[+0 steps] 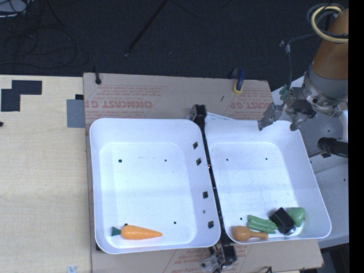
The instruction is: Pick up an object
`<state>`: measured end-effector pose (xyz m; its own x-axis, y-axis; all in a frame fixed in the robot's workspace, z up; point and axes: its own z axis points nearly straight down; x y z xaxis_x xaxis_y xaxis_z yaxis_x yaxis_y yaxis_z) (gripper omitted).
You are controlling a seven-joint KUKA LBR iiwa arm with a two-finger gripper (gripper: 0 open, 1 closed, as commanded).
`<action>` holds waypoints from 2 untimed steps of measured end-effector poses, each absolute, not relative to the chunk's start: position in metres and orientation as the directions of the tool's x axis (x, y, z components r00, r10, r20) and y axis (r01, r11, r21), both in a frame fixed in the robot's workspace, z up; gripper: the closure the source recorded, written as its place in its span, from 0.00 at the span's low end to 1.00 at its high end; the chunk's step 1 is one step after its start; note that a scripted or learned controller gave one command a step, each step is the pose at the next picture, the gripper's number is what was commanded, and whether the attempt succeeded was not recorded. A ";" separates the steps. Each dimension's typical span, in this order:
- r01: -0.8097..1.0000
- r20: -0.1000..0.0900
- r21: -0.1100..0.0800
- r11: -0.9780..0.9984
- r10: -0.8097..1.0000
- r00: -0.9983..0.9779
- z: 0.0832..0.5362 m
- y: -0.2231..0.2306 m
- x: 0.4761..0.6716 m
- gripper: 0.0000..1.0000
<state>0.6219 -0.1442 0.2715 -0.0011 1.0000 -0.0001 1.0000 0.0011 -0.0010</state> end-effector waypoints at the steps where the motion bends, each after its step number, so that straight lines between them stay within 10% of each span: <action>1: 1.000 0.001 -0.006 0.003 1.000 -0.003 0.079 -0.085 0.642 0.00; 2: 1.000 0.011 -0.003 0.003 1.000 -0.003 0.147 -0.027 0.643 0.00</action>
<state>0.6433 -0.0266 0.1472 -0.0033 0.9999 0.0109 1.0000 0.0033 -0.0026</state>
